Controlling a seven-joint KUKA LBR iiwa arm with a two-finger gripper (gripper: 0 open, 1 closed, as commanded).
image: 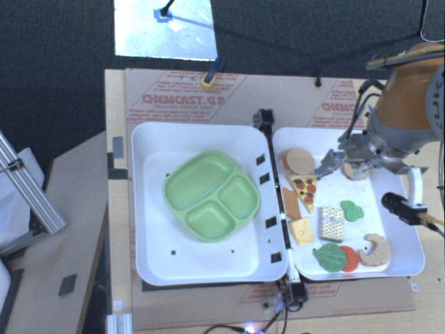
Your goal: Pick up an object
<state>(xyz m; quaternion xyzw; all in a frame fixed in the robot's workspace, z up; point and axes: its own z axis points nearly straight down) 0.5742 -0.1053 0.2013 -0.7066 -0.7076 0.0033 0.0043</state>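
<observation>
The right bin holds several toy foods: a round tan bun, a pizza slice, an orange wedge, a yellow cheese block, a pale patterned block, a green broccoli piece, a green leaf, a red slice and a croissant. My gripper hangs low over the bin's far part, right of the bun, and looks open. One grey finger points left. A small tan piece lies just beneath it, partly hidden.
The left bin carries a green divided plate. A black clip rail runs between the bins. A black cylinder juts over the right bin's right side. The orange-banded arm covers the far right corner.
</observation>
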